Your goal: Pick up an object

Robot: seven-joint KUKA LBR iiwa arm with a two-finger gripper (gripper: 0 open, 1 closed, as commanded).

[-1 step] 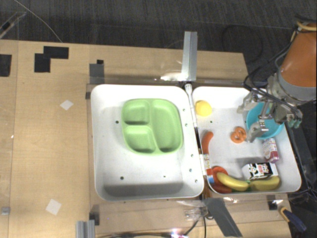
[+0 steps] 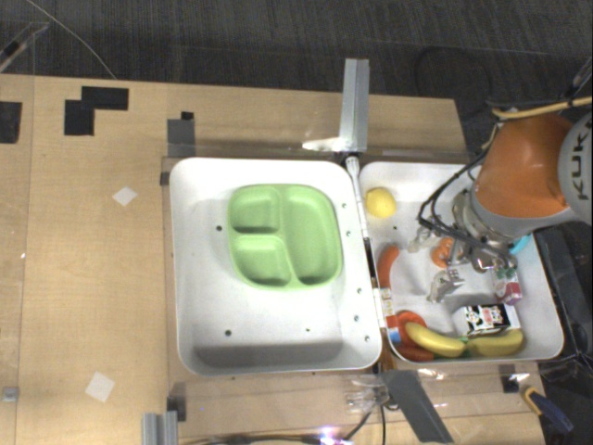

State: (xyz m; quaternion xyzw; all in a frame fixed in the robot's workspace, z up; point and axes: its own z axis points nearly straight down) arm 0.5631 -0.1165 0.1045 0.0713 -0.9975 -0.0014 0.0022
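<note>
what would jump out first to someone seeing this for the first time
The green divided tray sits alone in the left bin. The grey arm's orange band looms over the right bin, where a yellow ball and bananas lie.

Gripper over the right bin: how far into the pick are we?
Done: the arm has reached over the right bin, and the gripper sits low among the items. In hand: nothing visibly between its fingers. Left: the grasp and lift. The yellow ball, banana and small black-and-white box all lie on the bin floor. The green divided tray sits in the left bin.
</note>
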